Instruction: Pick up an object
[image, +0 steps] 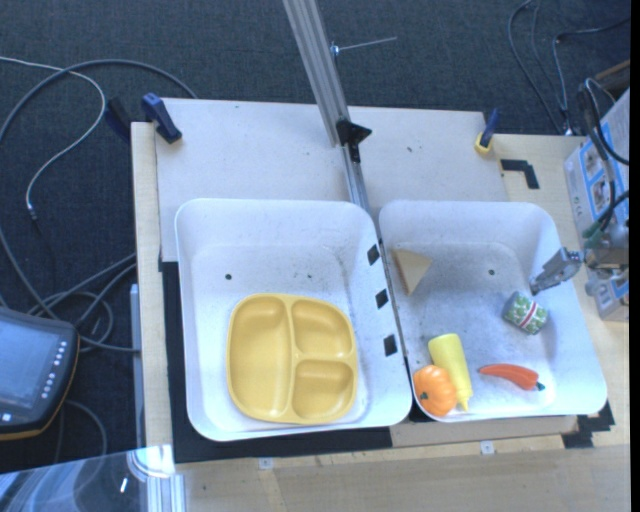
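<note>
— What colours lay in the right bin?
— The bin was white. In it were a tan wedge, a yellow bottle, an orange ball, a red-orange pepper with a green tip, and a small cup patterned green and white.
— And the left bin?
— White too, speckled dark, with a yellow tray. Blue clamps stood at the pale board's corners.

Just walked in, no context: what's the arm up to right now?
It's mid pick attempt and holds nothing. The gripper sits at the right bin's right edge, just above a small green-and-white object. Also in that bin: a tan wedge, yellow piece, orange fruit and a red-orange pepper. The left bin holds a yellow divided tray.
</note>
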